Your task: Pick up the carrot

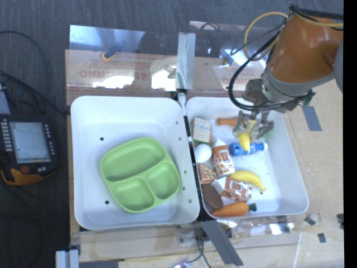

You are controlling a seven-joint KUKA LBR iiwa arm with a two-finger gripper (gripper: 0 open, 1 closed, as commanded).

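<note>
The arm comes in over the right bin's (295,166) far right corner, wrist pointing down, and the gripper (252,126) hangs low over the far half of that bin. Its fingers look closed on a small yellow piece (244,128), though the view is too cluttered there to be sure.

The carrot (231,209) lies along the near edge of the right bin, green end toward the right, well apart from the gripper. A second, smaller orange item (226,121) lies just left of the gripper. One banana (248,179) rests between carrot and gripper, with one blue bottle (248,147), one white egg (203,152) and several snack packets (223,162) crowding the bin's left side.

The left bin (89,116) holds one green divided plate (140,173).
</note>
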